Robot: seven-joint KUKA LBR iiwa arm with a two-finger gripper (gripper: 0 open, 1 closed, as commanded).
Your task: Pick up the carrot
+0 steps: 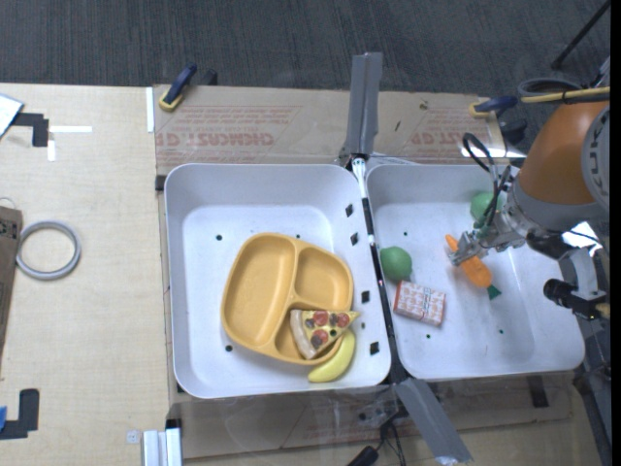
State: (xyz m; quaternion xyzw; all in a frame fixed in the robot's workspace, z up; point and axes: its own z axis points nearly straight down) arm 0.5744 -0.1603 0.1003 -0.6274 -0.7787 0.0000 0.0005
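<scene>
Two white bins (194, 289) sit on a cardboard-covered table (78, 357) over dark carpet (243, 17); claw (468, 250) touches the carrot (473, 270), grip state unclear

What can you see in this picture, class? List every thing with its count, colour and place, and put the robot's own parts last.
bins: two, white, side by side on the bench
divided plate: one, yellow, left bin
pizza slice: one, red-topped, in the plate's lower compartment
banana: one, yellow, at the plate's lower edge
green ball: one, right bin, near the divider
box: one, red and white, right bin
carrot: one, orange, right bin, at the tool
green object: one, right bin, partly behind the arm
tape roll: one, grey, bench left
clamp: one, blue and yellow, bench top
arm: one, grey and orange, right
tool: one, over the carrot
</scene>
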